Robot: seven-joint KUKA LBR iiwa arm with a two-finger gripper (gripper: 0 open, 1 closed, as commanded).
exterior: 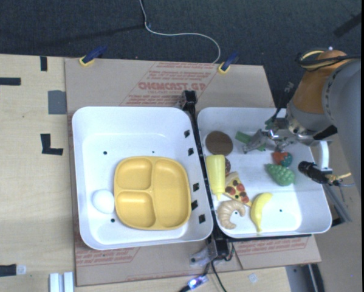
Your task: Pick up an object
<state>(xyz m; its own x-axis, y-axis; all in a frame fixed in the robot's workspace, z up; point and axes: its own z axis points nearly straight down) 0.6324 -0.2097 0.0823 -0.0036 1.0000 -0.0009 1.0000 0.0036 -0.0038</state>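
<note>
The right bin holds several toy foods: a brown round disc, a yellow block, a pizza slice, a croissant, a banana, green grapes and a small red fruit. My gripper hangs low over the far part of this bin, just right of the brown disc and up-left of the red fruit. Its two fingers stand apart in a V pointing left, open, with nothing between them.
The left bin carries a yellow divided plate and a white egg at its left. The grey arm with its orange band comes in over the right bin's far right corner. A white cable lies behind the bins.
</note>
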